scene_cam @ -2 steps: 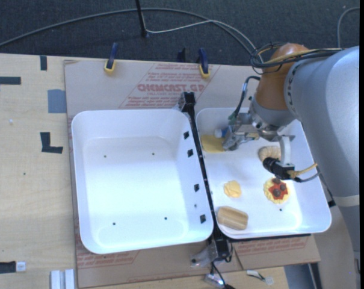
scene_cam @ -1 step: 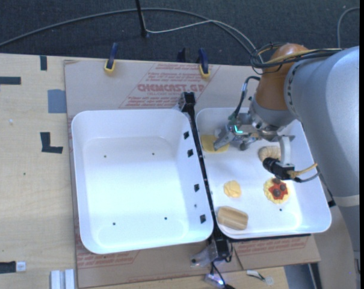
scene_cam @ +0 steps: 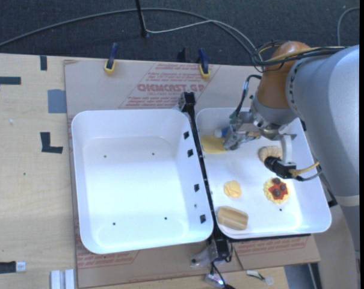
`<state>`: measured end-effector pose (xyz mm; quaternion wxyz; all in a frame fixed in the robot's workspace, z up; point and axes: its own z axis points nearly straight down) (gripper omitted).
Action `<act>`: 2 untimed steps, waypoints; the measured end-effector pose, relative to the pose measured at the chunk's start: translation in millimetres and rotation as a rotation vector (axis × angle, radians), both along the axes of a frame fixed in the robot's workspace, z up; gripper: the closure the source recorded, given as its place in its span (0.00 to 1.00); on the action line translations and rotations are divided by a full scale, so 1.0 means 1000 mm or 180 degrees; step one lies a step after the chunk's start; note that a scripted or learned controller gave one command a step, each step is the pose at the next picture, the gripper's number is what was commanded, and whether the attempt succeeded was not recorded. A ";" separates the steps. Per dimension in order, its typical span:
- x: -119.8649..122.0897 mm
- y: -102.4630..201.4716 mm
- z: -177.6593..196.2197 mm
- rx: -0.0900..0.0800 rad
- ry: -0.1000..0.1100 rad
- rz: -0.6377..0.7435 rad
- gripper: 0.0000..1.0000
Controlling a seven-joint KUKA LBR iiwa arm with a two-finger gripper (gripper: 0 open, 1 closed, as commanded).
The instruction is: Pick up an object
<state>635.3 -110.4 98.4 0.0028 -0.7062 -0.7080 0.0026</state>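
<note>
The arm is reaching in from the right side of the counter (scene_cam: 25,161) and bending down over the right bin (scene_cam: 308,218), so that the tool (scene_cam: 234,136) is sitting low in that bin's far-left corner, close to the divider where the two bins are meeting. It is hanging just beside, perhaps touching, a flat yellow piece (scene_cam: 212,145) that is lying against the bin's left wall; from this slant it is not possible to tell how wide the tool is standing or whether anything is caught in it, since its tip is blurring into cables and metal parts. The placement is suggesting an attempt on that yellow piece, which is probably a hard target, being thin and tucked against the wall where there is little room to get around it. The other candidates are lying loose on the same bin's floor: a small tan lump (scene_cam: 269,153) under the wrist, a pale yellow round piece (scene_cam: 233,189) near the middle, a yellow disc with red and dark topping (scene_cam: 277,191) toward the right wall, and a tan block (scene_cam: 232,218) by the near-left corner. They are sitting well apart from one another, which is leaving each open to a grasp from above. The left bin (scene_cam: 85,131) is lying alongside, and both bins are resting on a cardboard sheet (scene_cam: 157,89) that blue and yellow clamps (scene_cam: 111,60) are pinning at the far edge, presumably to stop it sliding.
</note>
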 end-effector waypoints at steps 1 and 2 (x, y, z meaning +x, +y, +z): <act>0.000 0.000 0.000 -0.0002 0.0001 0.0001 0.00; 0.000 0.000 0.007 0.0000 0.0013 0.0002 1.00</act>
